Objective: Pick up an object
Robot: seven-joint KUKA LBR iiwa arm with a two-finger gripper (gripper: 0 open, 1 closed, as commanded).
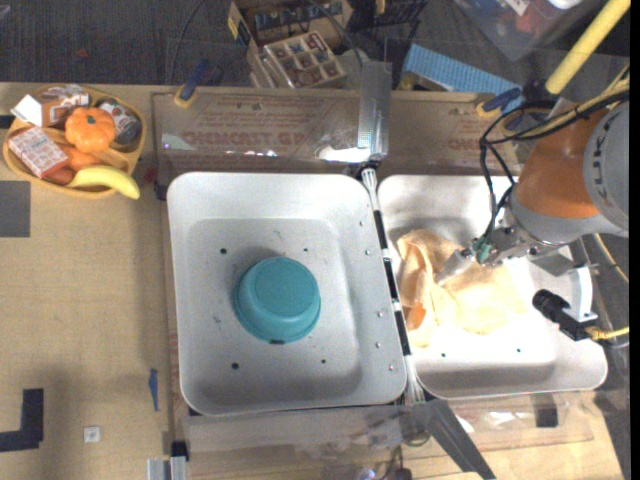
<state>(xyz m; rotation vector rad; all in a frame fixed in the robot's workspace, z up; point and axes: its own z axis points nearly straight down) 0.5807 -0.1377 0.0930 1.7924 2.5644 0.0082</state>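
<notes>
On the wooden bench (pixel 80 318), two white bins, teal bowl (pixel 278 299) in left, fingers (pixel 470 256) over cloth (pixel 450 293), state unclear.

Kind of place: a robotics lab or test workshop is showing here, not a home.
Bench: a wooden bench (pixel 90 308) is carrying two shallow white bins, the left bin (pixel 190 268) and the right bin (pixel 560 363), sitting side by side.
Arm: a grey KUKA arm (pixel 575 183) with an orange band is reaching in from the right, with black cables (pixel 500 158) trailing over it.
Props: a bowl of toy food (pixel 72 143), with a banana and a pumpkin, is resting at the bench's far left corner.
Surroundings: boxes and crates of parts (pixel 295 38) are lying on the dark floor behind the bench.
</notes>
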